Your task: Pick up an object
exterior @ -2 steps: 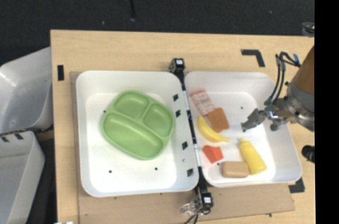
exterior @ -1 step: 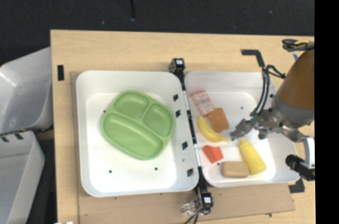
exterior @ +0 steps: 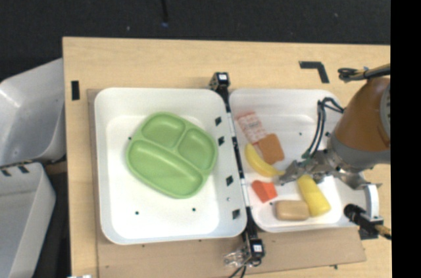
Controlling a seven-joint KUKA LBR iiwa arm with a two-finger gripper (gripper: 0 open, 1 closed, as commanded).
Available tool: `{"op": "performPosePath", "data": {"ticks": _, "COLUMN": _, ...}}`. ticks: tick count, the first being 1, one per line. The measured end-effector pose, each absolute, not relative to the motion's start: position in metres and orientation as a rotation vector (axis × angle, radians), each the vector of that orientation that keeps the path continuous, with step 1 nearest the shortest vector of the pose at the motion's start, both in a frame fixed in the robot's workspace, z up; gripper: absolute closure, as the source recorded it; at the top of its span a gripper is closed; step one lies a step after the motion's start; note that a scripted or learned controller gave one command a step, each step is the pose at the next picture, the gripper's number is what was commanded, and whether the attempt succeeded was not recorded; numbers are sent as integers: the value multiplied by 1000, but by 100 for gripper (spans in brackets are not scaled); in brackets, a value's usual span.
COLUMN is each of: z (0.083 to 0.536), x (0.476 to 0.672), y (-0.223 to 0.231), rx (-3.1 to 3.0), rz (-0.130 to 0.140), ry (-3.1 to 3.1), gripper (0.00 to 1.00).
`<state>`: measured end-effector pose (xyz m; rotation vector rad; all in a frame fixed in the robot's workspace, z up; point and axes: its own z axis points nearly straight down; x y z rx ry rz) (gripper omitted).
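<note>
Left bin (exterior: 105, 158): a green divided plate (exterior: 172, 154). Right bin (exterior: 289, 102): a wrapped packet (exterior: 248, 123), brown block (exterior: 271, 149), banana (exterior: 258, 162), red piece (exterior: 264, 190), tan block (exterior: 291, 209) and yellow cylinder (exterior: 314, 195) lie closely packed. A clean pick probably needs a straight descent onto one item, clear of its neighbours. The gripper (exterior: 291, 173) hangs low beside the banana, wrist tilted leftward; whether the fingers are spread cannot be told.

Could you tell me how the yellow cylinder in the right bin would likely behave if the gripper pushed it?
The yellow cylinder lies on its side, so it would probably roll. It looks smooth, perhaps slippery. The tan block sits close beside it and might get nudged.
</note>
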<state>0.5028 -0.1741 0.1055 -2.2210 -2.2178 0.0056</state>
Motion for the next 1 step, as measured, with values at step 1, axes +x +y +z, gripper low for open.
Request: {"op": "performPosePath", "data": {"ticks": 1, "z": 120, "x": 505, "y": -174, "rx": -2230, "rz": -3, "ry": -2216, "gripper": 100}}
